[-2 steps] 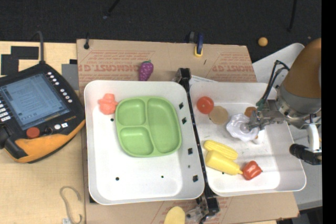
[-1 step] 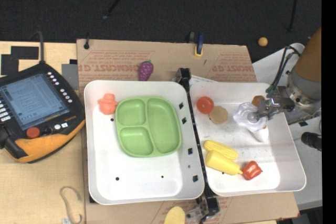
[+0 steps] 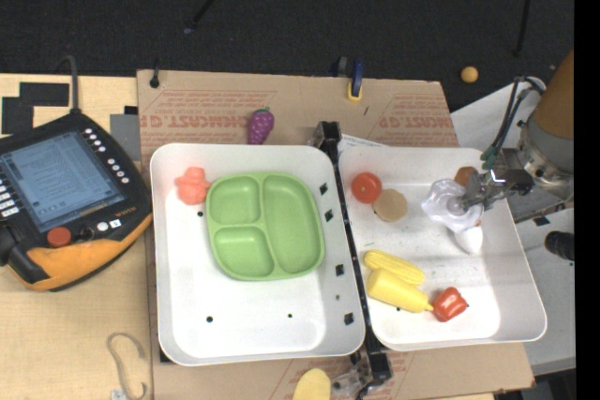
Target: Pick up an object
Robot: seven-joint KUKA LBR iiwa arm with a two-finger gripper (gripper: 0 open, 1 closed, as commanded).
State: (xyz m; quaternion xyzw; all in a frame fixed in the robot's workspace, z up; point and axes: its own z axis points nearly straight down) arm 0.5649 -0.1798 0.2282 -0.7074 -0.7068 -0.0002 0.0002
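Camera view has the gripper (image 3: 478, 193) low over the right bin (image 3: 525, 295), touching a crumpled white wrapper (image 3: 450, 204); its grip cannot be told. Past the wrapper lie a tan disc (image 3: 391, 205) and tomato (image 3: 366, 187).

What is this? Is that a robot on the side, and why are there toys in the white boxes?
Yes, that is a robot arm, grey with an orange band, reaching in from the right. One camera above the bench looks down at a slant. The robot's job is to pick up an object.

Two shallow white bins sit side by side. The left bin has a green divided plate and a small pink toy. The right bin has a red ball, a tan round piece, yellow toy corn, another yellow piece with a red toy beside it, and a crumpled whitish thing.

The end effector, its grasping part, is right at that crumpled thing. I cannot tell whether it grips it.
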